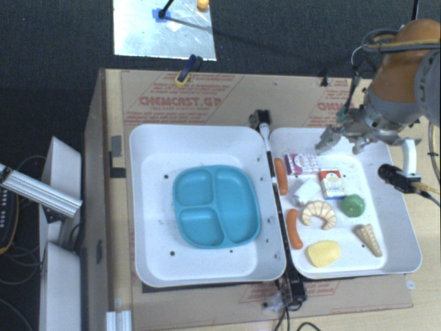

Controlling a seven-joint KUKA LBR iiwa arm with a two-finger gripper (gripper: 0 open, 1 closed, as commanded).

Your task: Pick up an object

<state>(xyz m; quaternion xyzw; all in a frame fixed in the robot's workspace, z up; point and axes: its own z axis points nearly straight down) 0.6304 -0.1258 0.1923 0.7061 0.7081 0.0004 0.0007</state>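
Lying below claw: carton

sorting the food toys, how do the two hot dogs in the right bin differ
The upper hot dog lies near the bin's top left, beside the pink packet; the lower hot dog sits further down, left of the croissant. The upper one looks slightly longer and paler. Both are orange-red, lie lengthwise along the divider, untouched by the gripper.

Bench under two white bins
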